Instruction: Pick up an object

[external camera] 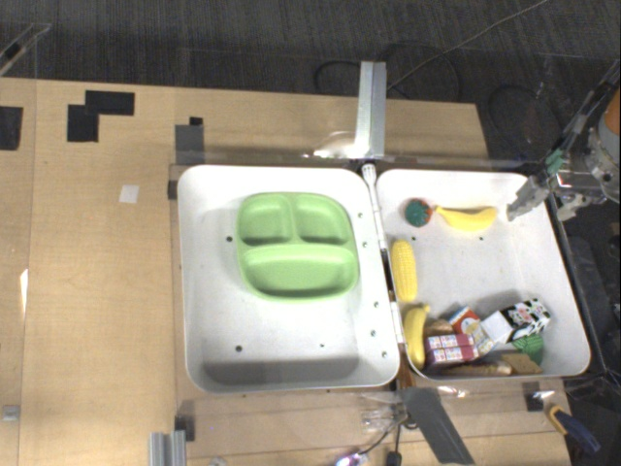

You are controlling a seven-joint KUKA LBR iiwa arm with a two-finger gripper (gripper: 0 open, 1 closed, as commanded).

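A light wooden table [87, 289] is seen from above, with dark carpeted floor [194, 17] beyond its far edge. Two shallow white bins are set on it side by side, their inner walls touching along a metal strip: the left bin [209, 280] and the right bin [543, 280]. Black angular marks [97, 113] are laid flat on the table's far left part, and a small pale square [129, 194] is placed nearer the left bin. A metal bar [373, 105] is fixed upright behind the seam between the bins. Small metal brackets are set at the bins' corners.
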